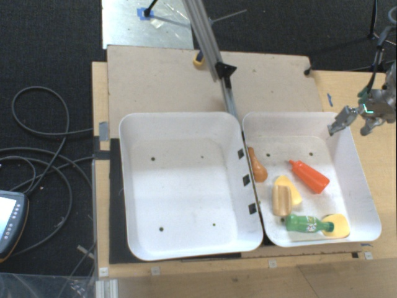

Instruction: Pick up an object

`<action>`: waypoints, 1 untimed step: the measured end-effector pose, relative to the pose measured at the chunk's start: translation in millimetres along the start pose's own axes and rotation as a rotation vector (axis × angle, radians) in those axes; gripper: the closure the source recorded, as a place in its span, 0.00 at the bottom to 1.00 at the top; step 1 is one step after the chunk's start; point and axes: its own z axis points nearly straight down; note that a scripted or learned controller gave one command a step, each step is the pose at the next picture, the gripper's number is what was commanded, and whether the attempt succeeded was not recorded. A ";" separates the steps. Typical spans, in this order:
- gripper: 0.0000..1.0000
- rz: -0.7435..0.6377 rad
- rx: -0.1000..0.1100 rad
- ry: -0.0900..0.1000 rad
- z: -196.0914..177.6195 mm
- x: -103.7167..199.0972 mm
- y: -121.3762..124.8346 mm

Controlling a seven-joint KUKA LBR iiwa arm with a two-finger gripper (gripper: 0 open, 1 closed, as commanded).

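Note:
My gripper hangs at the far right, over the right bin's back right corner. Its fingers are spread open with nothing between them. In that bin lie a red-orange bottle, a yellow bun-like toy, a green bottle on its side, a yellow piece at the front right, and a brown pear-shaped piece against the left wall. The gripper is behind and to the right of all of them, touching none.
The left bin sits beside the right one, sharing a middle wall with black clips. A slanted metal pole crosses the back of the bench. Cables and a pendant lie on the floor at left.

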 end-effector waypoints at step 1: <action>0.00 -0.002 -0.004 -0.001 -2.3 0.1 0.6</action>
